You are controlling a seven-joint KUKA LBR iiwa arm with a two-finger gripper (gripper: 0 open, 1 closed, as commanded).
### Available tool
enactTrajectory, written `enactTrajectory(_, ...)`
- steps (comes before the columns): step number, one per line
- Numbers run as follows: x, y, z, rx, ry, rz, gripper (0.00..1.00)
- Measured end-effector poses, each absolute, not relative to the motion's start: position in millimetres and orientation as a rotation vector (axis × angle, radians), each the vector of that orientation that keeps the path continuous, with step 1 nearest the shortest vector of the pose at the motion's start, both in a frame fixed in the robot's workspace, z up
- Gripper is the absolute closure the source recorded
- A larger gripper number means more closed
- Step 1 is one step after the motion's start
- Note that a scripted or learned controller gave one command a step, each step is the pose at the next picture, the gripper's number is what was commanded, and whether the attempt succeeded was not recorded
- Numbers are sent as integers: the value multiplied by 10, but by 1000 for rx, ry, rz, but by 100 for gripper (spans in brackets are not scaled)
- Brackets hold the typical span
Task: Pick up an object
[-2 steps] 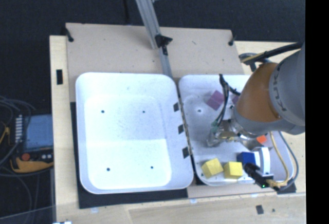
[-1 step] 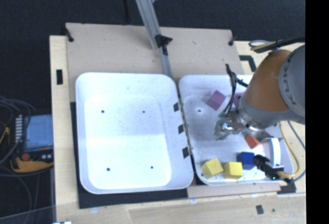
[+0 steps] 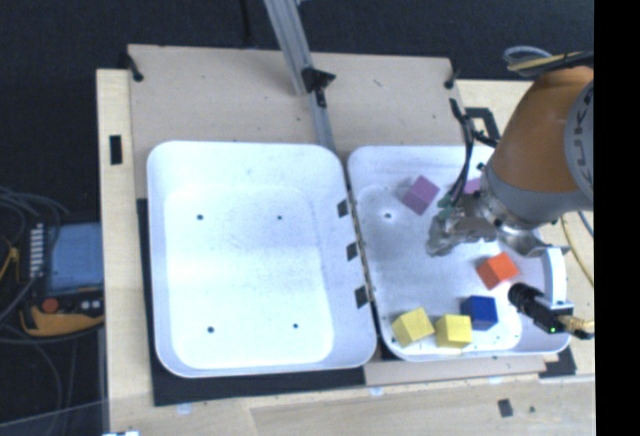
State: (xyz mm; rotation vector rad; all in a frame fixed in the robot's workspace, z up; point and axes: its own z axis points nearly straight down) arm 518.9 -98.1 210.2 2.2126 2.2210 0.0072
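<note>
Overhead slanted view of a bench (image 3: 400,74) bearing two shallow white bins side by side. The left bin (image 3: 250,254) shows four small dark dots on its floor. The right bin (image 3: 400,264) contains five blocks — one purple block (image 3: 421,193) near the far middle, one orange block (image 3: 497,270) toward the right side, one blue block (image 3: 481,311) near the front right, and two yellow blocks at the front wall: the left yellow block (image 3: 412,327) and the right yellow block (image 3: 454,330), lying just beside each other. The blue block sits just beside the right yellow one.

The arm (image 3: 545,149), grey with an orange band, reaches in from the right and hangs over the right bin. Its gripper (image 3: 447,234) sits low over bare bin floor — between the purple block and the orange block, apart from both. Whether the fingers are spread or pressed together cannot be told; nothing is seen between them.

A slanted metal rail (image 3: 285,14) rises beyond the bins.
</note>
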Motion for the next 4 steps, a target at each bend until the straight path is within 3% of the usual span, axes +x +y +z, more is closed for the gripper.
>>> enactTrajectory(1,5201,-993,2246,2215,2223,3,100)
enactTrajectory(4,5051,468,2488,2214,2231,2,100)
